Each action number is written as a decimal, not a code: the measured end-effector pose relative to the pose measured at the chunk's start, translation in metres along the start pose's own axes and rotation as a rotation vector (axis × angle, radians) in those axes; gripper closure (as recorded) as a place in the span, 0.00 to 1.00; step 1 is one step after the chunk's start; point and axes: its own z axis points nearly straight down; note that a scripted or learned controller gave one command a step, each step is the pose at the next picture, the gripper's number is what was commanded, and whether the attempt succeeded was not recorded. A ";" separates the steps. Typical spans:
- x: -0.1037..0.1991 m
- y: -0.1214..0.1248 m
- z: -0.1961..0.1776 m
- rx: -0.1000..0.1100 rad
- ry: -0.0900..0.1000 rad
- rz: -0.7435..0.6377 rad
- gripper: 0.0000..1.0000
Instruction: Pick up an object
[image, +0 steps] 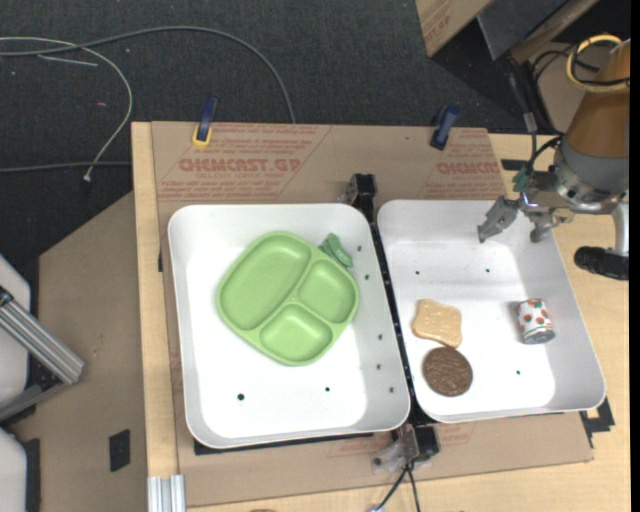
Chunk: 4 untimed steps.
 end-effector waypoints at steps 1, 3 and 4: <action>0.008 -0.002 0.060 -0.002 0.000 -0.002 0.00; 0.008 -0.003 -0.020 -0.016 -0.005 -0.001 1.00; 0.008 -0.002 -0.058 -0.014 -0.005 -0.001 1.00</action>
